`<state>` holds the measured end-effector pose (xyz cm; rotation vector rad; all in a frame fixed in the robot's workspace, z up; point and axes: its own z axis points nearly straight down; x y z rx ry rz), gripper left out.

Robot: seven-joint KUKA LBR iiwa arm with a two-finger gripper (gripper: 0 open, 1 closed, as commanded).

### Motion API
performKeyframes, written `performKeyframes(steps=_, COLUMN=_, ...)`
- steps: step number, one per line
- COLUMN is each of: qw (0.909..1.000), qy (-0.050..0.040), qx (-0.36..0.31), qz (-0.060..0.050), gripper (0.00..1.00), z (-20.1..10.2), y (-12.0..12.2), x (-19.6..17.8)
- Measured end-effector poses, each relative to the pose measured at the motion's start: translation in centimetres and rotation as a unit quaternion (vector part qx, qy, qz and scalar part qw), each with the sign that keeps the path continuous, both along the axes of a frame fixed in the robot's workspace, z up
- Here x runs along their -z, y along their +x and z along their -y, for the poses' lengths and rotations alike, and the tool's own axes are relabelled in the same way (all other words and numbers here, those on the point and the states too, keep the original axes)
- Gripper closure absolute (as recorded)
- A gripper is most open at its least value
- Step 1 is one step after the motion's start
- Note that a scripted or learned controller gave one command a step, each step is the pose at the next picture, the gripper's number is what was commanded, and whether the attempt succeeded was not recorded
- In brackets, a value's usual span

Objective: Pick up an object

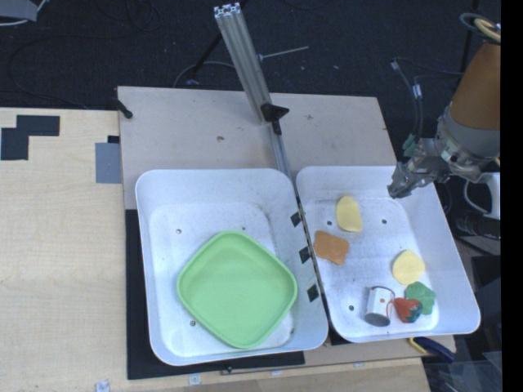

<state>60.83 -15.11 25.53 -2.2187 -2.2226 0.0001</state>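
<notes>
Nearest in the right bin, a small metal cup lies tipped beside a red-and-green toy; the cup looks hard, light and slick, best pinched across its rim. Farther up the bin sit a yellow disc, an orange slab and a yellow oval, thin and awkward. The gripper hovers over the bin's far rim; whether it's parted, I cannot tell.

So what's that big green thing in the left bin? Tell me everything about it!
It's a light green plate, squarish with rounded corners and a raised rim, and it looks like smooth plastic. It lies flat, right side up, turned a bit like a diamond, in the near part of the left bin. Nothing sits on it, and it touches only the bin's floor.
</notes>
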Motion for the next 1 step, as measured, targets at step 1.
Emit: performKeyframes(steps=1, qw=1.0000, qy=0.0001, qx=-0.001, qz=0.001, gripper=1.00, z=-4.74, y=-1.12, x=-0.52)
